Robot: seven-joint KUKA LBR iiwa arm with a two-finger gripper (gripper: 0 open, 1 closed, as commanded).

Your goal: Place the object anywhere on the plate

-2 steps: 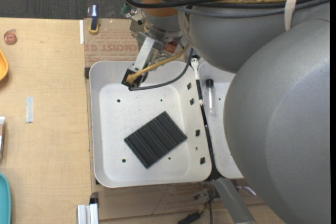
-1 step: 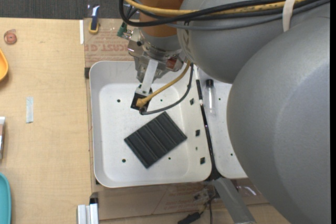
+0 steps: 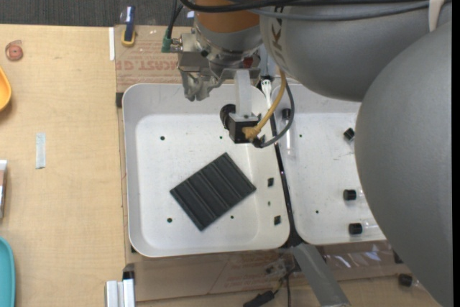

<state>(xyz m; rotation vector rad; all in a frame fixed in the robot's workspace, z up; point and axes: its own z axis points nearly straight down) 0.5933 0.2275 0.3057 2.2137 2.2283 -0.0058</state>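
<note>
Gripper [image 3: 195,86]: over the far rim of the left bin [image 3: 141,230], well apart from the plate; grip state cannot be told.
Plate [image 3: 213,190]: black, ridged, flat in the left bin, set askew.
Right bin [image 3: 321,163]: small black pieces [image 3: 350,194], scattered.

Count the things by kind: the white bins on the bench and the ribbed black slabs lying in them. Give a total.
White bins: 2, the left bin and the right bin
Ribbed black slab: 1, lying flat in the left bin
Total: 3
</note>
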